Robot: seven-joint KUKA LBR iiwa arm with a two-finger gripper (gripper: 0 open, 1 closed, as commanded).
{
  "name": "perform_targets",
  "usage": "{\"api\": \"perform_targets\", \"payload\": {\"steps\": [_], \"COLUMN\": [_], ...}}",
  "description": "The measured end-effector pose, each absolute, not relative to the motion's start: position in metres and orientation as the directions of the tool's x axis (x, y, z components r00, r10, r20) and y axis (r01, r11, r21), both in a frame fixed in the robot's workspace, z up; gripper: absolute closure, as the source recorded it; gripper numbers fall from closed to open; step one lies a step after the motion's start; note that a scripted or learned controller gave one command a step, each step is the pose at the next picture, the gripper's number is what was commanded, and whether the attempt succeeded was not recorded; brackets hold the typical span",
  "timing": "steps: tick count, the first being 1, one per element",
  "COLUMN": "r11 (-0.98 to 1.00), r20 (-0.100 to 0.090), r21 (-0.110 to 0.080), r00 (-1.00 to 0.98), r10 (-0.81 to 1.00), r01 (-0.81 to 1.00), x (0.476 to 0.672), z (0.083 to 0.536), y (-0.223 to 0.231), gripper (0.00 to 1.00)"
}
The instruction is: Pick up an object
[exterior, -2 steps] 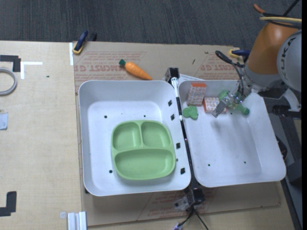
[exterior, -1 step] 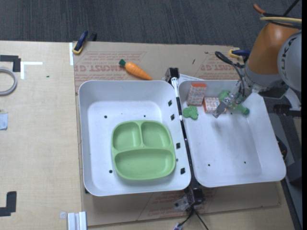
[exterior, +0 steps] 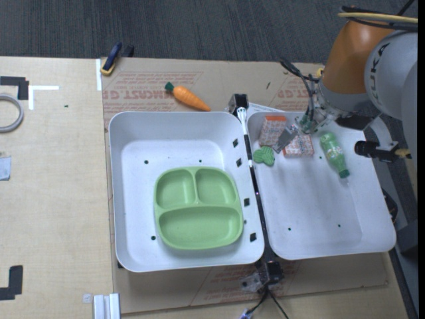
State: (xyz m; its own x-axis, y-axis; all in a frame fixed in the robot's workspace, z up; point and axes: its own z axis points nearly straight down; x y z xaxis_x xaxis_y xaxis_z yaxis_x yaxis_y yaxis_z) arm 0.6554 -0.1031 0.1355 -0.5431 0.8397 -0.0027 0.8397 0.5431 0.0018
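Note:
The right bin (exterior: 325, 224) holds a red and white packet (exterior: 273, 129), a small green leafy toy (exterior: 264, 156) and a green bottle (exterior: 333, 153) lying on its side. My gripper (exterior: 292, 135) hangs low at the far end of this bin. It is over the right part of the packet, left of the bottle and up-right of the green toy. The gripper hides part of the packet. I see nothing lifted off the bin floor.
In the left bin (exterior: 133, 145) lies a green divided plate (exterior: 198, 208). An orange carrot (exterior: 188, 97) rests on the cardboard behind the bins, and a blue clip (exterior: 111, 58) sits at the far left. The arm's orange band (exterior: 345, 58) looms above the right bin's far corner.

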Motion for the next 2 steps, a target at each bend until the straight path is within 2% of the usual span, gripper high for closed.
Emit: {"api": "perform_targets", "payload": {"steps": [1,2], "r11": [0.733,0.733], "r20": [-0.002,0.013], "r21": [0.003,-0.007], "r00": [-0.733,-0.733], "r10": [0.680,0.680], "r01": [0.680,0.680], "x": [0.6607,0.6580], "z": [0.0964,0.1050], "y": [-0.1451,-0.1449], "gripper": [0.00,1.00]}}
